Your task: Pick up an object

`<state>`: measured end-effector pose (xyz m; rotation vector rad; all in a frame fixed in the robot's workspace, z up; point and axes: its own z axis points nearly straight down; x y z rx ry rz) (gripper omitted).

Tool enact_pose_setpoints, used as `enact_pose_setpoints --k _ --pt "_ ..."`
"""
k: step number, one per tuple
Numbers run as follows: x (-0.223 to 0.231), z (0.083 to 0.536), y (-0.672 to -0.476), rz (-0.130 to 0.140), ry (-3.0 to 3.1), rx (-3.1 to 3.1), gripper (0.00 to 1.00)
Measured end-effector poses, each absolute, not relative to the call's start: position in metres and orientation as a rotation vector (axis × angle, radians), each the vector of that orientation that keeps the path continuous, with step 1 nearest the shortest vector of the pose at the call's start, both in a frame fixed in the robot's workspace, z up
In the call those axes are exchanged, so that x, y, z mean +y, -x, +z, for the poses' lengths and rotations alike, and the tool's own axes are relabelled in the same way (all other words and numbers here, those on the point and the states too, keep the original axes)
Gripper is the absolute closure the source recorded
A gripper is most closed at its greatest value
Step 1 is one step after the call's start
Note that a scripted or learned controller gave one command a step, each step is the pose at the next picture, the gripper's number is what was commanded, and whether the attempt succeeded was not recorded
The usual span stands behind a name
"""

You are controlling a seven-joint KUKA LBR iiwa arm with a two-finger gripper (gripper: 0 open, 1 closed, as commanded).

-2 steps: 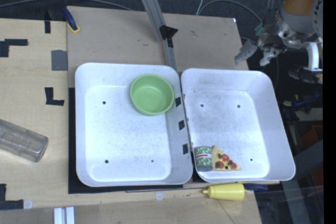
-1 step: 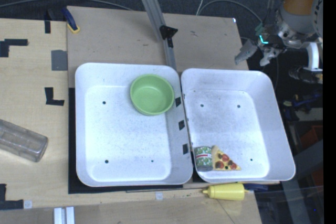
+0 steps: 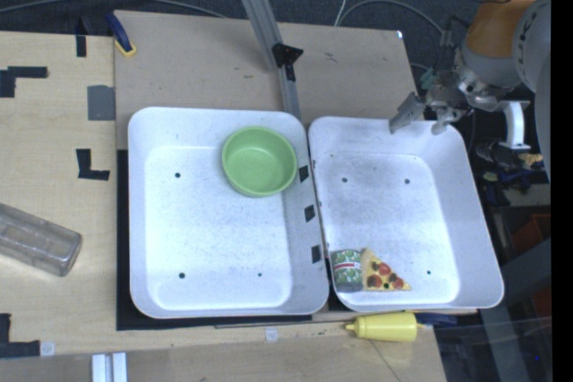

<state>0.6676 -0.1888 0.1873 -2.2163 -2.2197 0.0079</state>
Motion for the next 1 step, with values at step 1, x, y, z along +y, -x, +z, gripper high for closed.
enact_pose_setpoints --k 1 --pt "-0.1877 0.1434 -0.6678 0.007 2.216 -2.222 0.00"
